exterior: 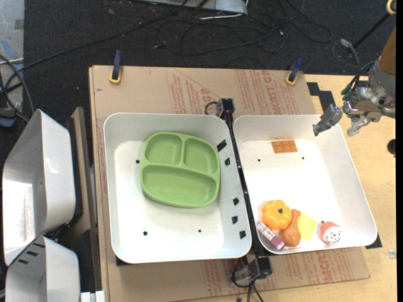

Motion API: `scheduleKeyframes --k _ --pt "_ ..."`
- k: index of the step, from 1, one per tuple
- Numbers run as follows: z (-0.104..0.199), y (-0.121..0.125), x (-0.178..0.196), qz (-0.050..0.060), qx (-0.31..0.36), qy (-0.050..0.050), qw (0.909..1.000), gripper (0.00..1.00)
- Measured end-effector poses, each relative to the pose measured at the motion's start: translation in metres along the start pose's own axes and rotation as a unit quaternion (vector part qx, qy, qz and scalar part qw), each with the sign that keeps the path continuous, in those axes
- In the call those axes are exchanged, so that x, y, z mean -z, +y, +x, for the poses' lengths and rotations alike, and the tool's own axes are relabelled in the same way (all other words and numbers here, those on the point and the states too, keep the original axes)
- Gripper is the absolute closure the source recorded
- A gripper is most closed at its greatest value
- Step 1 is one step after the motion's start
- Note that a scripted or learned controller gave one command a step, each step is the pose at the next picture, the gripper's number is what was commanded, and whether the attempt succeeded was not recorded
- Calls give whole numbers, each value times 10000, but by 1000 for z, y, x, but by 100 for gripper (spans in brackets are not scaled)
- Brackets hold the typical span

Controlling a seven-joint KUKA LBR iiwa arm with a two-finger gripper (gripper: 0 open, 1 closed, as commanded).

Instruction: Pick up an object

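Left bin (pixel 119 187): green divided plate (pixel 181 170). Tabletop (pixel 264 90) cardboard has mirrored red print, unreadable. Right bin (pixel 352 181): orange waffle piece (pixel 284 146) at the back; pumpkin (pixel 276 214), drumstick (pixel 293 230), yellow piece (pixel 307 226), speckled toy (pixel 331 233) bunched at the front edge. Gripper (pixel 340 121) above the bin's back right corner, jaws spread apart, nothing between them.

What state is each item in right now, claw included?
Grey two-finger claw: open, holding nothing, above the right bin's far right corner.
Green plastic divided plate: flat in the left white bin, compartments bare.
Orange toy pumpkin: in the right white bin, near edge.
Small orange flat block: lying flat, alone.
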State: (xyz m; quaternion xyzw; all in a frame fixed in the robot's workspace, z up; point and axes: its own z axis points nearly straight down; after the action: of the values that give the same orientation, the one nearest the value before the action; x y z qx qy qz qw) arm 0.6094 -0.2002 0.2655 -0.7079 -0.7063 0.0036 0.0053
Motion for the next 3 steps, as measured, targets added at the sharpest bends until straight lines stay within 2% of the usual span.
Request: scheduleKeyframes --k 1,2,3 --pt "1 2 8 -64 17 -15 10000 0" --pt "8 2 -38 -42 23 -9 10000 0" --pt "9 0 -102 -31 8 -6 10000 0"
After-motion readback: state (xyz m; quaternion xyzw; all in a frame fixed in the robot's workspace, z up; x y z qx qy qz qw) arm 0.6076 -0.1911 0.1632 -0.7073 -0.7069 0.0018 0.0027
